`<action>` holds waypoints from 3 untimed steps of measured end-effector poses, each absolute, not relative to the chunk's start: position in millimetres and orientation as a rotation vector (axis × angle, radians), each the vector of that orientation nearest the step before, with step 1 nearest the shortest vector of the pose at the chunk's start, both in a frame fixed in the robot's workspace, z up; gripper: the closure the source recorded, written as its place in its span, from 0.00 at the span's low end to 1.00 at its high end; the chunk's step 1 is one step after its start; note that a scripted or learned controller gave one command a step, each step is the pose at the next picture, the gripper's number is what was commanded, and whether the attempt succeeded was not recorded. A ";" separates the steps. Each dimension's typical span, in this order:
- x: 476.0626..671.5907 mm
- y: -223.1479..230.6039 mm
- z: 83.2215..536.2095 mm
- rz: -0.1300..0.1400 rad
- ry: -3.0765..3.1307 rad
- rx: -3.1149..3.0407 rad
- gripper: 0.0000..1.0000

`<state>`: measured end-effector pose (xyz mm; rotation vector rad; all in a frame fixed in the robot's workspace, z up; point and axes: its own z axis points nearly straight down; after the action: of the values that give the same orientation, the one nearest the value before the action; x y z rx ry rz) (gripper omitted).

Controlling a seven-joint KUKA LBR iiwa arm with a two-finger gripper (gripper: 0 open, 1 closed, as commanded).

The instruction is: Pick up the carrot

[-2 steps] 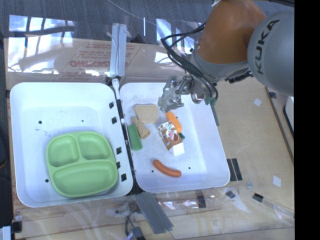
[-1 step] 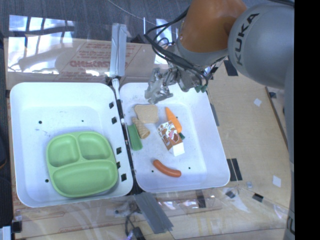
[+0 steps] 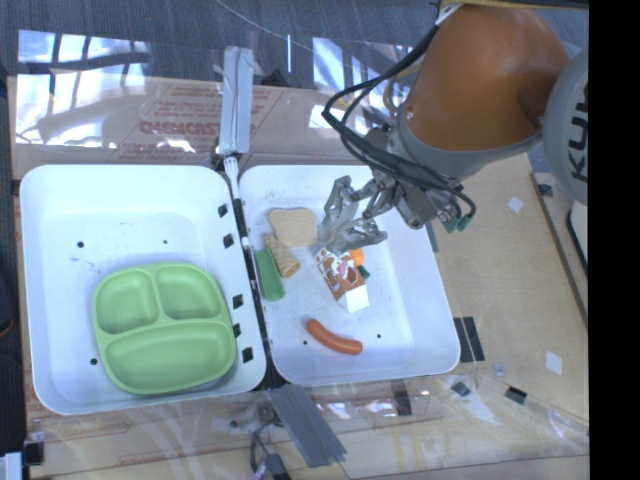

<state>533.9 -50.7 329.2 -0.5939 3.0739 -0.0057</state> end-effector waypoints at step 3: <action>507.1 -20.0 190.2 0.008 2.491 -1.920 1.00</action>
<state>507.1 -20.0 190.2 -1.9199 2.4907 0.0075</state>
